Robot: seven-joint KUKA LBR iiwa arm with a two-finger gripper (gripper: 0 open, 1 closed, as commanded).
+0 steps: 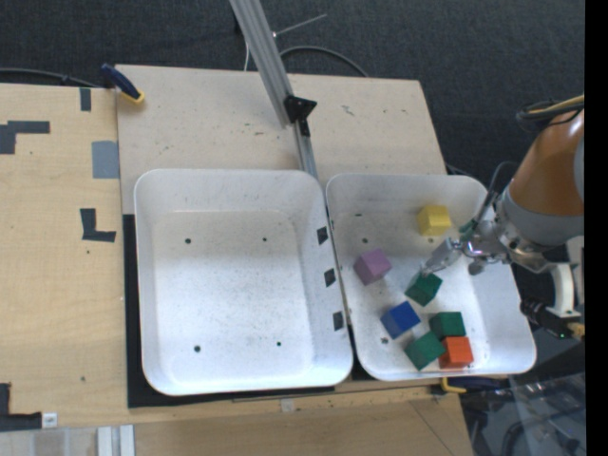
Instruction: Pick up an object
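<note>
Step in hand, as judged: approach, nothing lifted yet. Gripper (454, 253) sits low in the right bin (380, 193), just beside the upper green block (424, 287), which lies mid-bin under the fingertips. Whether the pincer is open or closed, and whether it has hold of anything: cannot tell, too small and blurred.

Next move, as judged: settle over one block, straddle it squarely, close, lift straight up.

Count, right bin: green blocks 3, yellow block (434, 219) 1, purple block (372, 266) 1, blue block (400, 318) 1, orange block (458, 351) 1. Total 7. Left bin (157, 193) beside it
</note>
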